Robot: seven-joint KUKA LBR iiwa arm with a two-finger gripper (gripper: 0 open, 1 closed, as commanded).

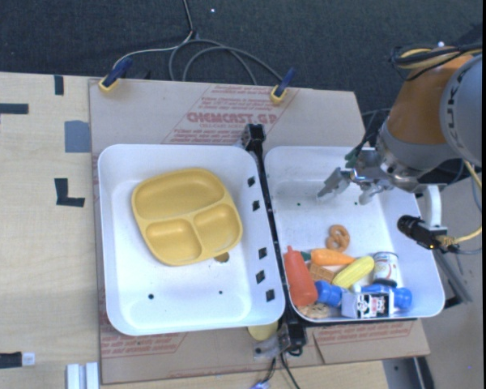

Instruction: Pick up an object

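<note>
Your picks sit crammed along the right bin's [308,164] near edge: milk carton [371,304], blue bottle [393,297], corn [352,271], red bottle [298,275], carrot [332,258]. Prob. light, stiff, slick plastic toys; go for the corn across its width, or the pretzel [338,237], which lies apart. What's under the pile you can't make out. Gripper [350,183] hovers over the far half, jaws spread, nothing betw. them.

Robotics lab bench, cardboard sheet [227,120] clamped down, two white bins [113,241] (toy food inside), loose cables [196,47]
</note>
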